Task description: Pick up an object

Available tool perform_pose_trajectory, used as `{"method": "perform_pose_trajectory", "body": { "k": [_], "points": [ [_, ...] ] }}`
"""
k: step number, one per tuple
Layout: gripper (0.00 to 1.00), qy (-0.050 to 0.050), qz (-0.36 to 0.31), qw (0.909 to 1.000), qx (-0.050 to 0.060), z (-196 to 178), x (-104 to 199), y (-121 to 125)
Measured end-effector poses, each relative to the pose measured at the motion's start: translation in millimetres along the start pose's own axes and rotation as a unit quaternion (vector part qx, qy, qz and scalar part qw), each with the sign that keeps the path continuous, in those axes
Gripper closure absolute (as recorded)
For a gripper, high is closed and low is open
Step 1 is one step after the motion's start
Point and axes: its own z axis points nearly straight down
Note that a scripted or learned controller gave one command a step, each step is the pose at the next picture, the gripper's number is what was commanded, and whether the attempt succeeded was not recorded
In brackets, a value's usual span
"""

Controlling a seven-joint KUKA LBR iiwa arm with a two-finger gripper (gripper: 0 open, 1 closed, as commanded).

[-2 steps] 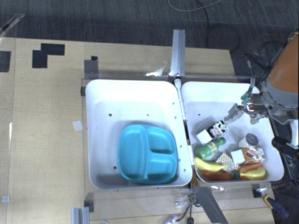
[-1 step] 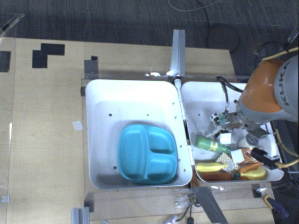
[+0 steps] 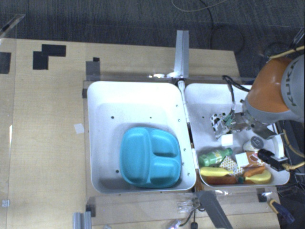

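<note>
Objects for picking lie heaped along the near edge of the right white bin [image 3: 205, 99]: a green plastic bottle [image 3: 215, 156], a yellow banana-shaped toy [image 3: 215, 172], a small white block [image 3: 227, 140] and an orange-and-yellow piece [image 3: 255, 174]. The grey arm with its orange band [image 3: 267, 89] reaches in from the right, its gripper [image 3: 223, 123] low over the bin floor just beyond the white block; whether it is parted or closed I cannot tell. A blue three-compartment plastic tray [image 3: 151, 156] rests in the left white bin [image 3: 105, 104] on the counter [image 3: 43, 142].

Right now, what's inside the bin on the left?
The left bin holds one blue plate with three sections, lying near the front. Whatever is under the plate is covered, so I can't tell.
</note>
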Motion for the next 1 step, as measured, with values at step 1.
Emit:
{"method": "perform_pose_trajectory", "body": {
  "k": [1],
  "points": [
    [1.0, 0.001, 0.01, 0.9999, 0.003, -106.7, 44.5, 37.9]
  ]
}}
